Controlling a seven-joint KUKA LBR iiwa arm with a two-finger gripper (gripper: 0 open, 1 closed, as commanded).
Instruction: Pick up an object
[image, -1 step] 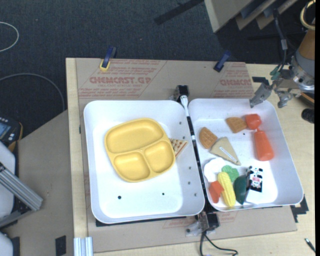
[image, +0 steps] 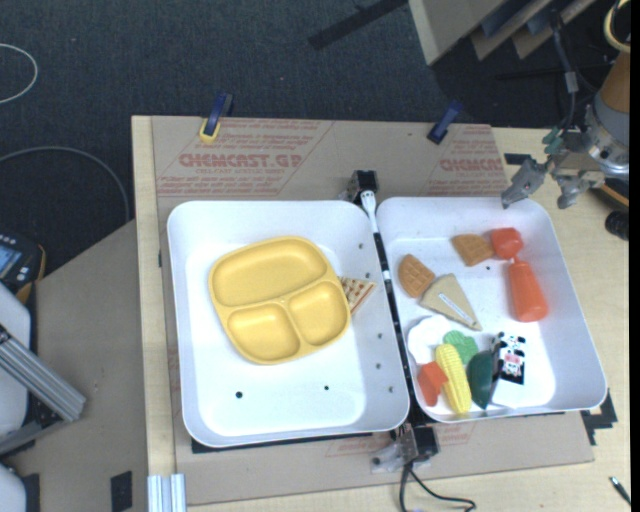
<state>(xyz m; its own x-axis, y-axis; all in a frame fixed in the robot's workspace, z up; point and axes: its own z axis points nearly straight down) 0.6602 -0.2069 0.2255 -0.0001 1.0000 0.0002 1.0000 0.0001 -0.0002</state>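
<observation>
At the near edge of the tabletop (image: 300, 475), two shallow white bins sit side by side. In the near part of the right bin (image: 570, 350), a small white plate (image: 425, 335) holds a cluster of toy food: a yellow corn cob (image: 453, 376), a small orange-red piece (image: 431, 380) just left of it, a dark green pepper (image: 482, 372) on its right, and a light green piece (image: 460, 341) behind. A small black and white cow figure (image: 512, 357) lies just beside the pepper. Farther in, a pale wedge (image: 449, 297) and a brown cookie (image: 414, 274) lie near the bin's left wall, an orange carrot (image: 526, 288) lies to the right, and behind it sit a tan bread piece (image: 470, 248) and a red piece (image: 506, 241), touching each other. The left bin (image: 190, 330) holds a yellow divided tray (image: 278, 297), with a waffle piece (image: 356, 291) tucked against its right edge. At the far right corner, beyond the right bin's rim, the tool (image: 549, 187) hangs above the tabletop with its two fingers spread apart, holding nothing, well apart from the toys.
</observation>
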